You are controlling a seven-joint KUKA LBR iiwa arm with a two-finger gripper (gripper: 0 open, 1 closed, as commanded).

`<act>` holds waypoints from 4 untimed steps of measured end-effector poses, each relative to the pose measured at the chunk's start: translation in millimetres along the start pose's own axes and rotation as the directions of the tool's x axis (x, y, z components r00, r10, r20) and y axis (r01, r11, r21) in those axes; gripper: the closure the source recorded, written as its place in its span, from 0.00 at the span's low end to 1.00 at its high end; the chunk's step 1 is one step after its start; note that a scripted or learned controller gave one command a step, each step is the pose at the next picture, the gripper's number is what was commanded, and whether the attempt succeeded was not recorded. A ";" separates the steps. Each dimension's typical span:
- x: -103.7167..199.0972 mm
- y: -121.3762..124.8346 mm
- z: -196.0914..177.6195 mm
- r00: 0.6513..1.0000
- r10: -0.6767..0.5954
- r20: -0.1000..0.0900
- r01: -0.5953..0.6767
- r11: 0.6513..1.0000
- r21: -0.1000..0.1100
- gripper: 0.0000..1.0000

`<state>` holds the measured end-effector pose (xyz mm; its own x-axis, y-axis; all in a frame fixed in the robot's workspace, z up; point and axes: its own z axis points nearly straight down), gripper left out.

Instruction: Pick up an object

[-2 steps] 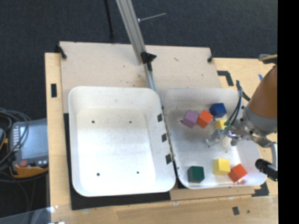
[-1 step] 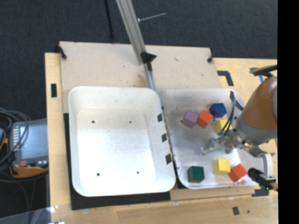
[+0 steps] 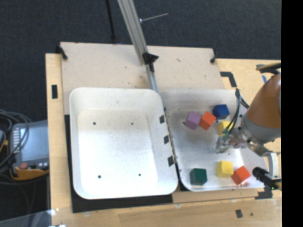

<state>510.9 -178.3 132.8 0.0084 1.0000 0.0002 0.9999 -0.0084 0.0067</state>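
The right bin (image 3: pixel 189 148) holds several small blocks. A purple block (image 3: pixel 192 120), an orange block (image 3: pixel 207 120) and a blue block (image 3: pixel 220 111) lie near its far side. A yellow block (image 3: pixel 224 126) sits just below the blue one, partly hidden by the arm. Near the front lie a green block (image 3: pixel 198 176), a yellow block (image 3: pixel 225 168) and an orange-red block (image 3: pixel 241 175). My gripper (image 3: pixel 223 143) hangs low over the bin's right half, between the upper yellow block and the lower yellow one. Nothing shows between its fingers.
The left bin (image 3: pixel 118 141) lies beside the right one. A slanted metal pole (image 3: pixel 135 30) rises from the back board to the bins' shared edge. A grey control box (image 3: pixel 28 148) with cables sits off the bench at left.
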 end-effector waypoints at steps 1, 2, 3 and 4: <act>-9.6 -4.2 -55.7 1.000 0.000 0.003 0.000 1.000 0.000 1.00; -12.2 -11.8 -107.2 1.000 -0.008 0.003 0.008 1.000 -0.001 1.00; -13.2 -10.3 -130.8 1.000 -0.012 0.001 0.012 1.000 0.002 1.00; 41.2 13.0 -134.5 1.000 -0.017 0.000 0.017 1.000 0.003 1.00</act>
<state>523.4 -137.2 267.5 -0.0090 1.0000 0.0003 1.0000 0.0089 0.0037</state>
